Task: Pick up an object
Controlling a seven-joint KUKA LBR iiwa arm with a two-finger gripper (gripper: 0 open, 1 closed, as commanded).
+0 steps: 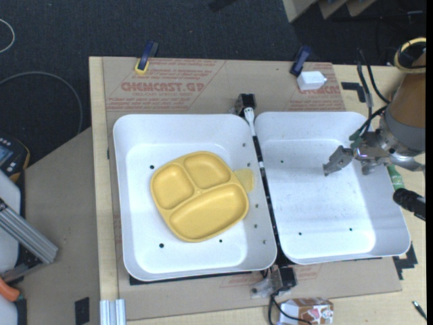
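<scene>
A yellow divided plate [199, 195] with three compartments lies flat in the left bin [135, 141]. A small pale yellow piece [245, 179] pokes out from under its right rim. My gripper [353, 164] hangs over the upper right part of the right bin [325, 235], far from the plate. Its fingers [336, 161] are spread apart and open, with nothing between them. The grey wrist with its orange band [413, 100] comes in from the right edge.
The two white bins meet at a black divider [260, 175]. A white block [311, 80] and blue clips [145, 56] sit on the cardboard behind the bins. A green-tipped item [395, 178] lies at the right bin's right rim.
</scene>
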